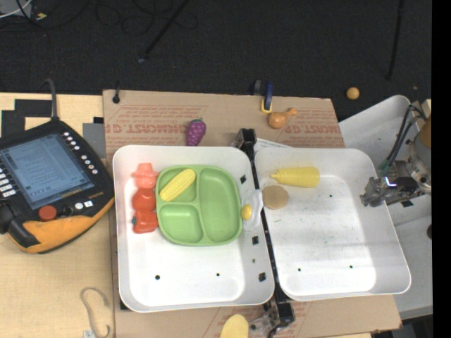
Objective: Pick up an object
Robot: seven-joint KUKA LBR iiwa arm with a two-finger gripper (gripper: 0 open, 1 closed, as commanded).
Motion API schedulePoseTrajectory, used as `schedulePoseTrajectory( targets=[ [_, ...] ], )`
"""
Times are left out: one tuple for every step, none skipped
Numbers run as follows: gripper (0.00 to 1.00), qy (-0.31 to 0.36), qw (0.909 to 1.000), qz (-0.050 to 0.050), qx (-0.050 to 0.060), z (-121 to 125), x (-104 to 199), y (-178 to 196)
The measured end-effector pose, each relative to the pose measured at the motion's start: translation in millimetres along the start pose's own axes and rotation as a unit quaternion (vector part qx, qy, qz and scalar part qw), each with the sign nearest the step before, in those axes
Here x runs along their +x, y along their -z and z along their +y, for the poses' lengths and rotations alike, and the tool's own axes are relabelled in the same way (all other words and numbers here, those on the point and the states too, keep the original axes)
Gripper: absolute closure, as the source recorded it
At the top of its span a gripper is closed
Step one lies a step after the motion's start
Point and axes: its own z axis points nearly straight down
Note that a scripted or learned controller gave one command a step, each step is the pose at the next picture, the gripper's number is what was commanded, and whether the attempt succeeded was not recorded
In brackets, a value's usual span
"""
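Yellow mustard bottle (296, 177) lying flat in the right bin (380, 273), near its far edge; long axis runs left–right, tapered nozzle pointing left. End effector (386, 191) at the bin's right rim; aperture indiscernible.

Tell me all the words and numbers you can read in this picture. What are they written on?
"CHEMCAST. G": faint red print, upside down, on the brown cardboard sheet behind the left white bin; the rest of that line is blurred.
The same red print runs across the cardboard by the orange pear-shaped toy, too faint to read surely.
Screen text on the black and orange handheld control tablet: too small to read.
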Motion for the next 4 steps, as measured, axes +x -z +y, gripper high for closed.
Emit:
schedulePoseTrajectory(
  targets=[
    [1.0,0.001,1.0,0.002,0.002,-6.6,44.7,4.8],
    [1.0,0.001,1.0,0.002,0.003,-16.2,93.9,-4.5],
    [1.0,0.002,1.0,0.002,0.002,-15.5,150.8,5.3],
    [1.0,0.002,1.0,0.002,0.003,-21.8,200.4,9.9]
  ],
)
